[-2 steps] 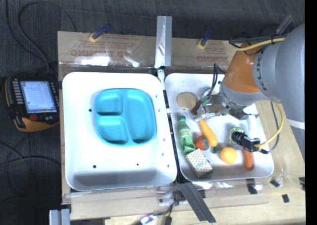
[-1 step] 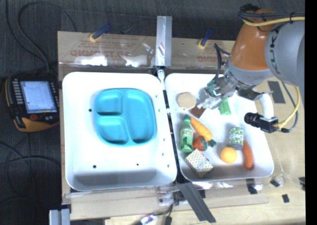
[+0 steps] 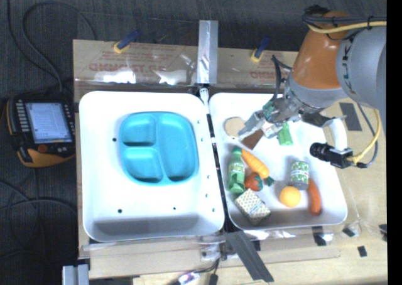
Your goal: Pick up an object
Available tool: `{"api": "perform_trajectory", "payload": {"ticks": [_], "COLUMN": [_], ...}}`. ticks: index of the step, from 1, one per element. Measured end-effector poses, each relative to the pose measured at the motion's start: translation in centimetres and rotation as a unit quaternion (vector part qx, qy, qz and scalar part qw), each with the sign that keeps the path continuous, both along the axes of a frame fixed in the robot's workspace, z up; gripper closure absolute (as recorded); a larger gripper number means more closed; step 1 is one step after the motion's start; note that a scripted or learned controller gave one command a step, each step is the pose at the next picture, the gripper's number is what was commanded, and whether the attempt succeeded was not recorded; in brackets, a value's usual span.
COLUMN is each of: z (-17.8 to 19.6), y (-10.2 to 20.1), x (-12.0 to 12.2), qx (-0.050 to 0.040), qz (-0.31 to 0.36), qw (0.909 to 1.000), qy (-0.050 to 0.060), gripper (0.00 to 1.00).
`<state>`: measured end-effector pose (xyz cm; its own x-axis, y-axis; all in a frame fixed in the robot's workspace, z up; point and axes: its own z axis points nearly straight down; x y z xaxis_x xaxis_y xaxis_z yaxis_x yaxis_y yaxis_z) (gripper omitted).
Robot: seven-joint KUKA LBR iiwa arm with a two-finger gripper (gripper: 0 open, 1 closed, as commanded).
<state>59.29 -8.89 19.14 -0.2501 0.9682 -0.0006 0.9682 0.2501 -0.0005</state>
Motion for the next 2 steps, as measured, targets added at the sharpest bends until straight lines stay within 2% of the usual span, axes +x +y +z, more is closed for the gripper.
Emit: {"api": "perform_trajectory", "payload": {"ticks": [1, 2], "z": [-4.35, -3.79], "y": [-1.05, -0.98], "x": [-7.32, -7.23], "qx": [0.0002, 0.0003], "qz": [0.141, 0.140], "qw": [0.9900, 0.9902], "qy": [0.001, 0.001], "gripper": [0.00, 1.00]}}
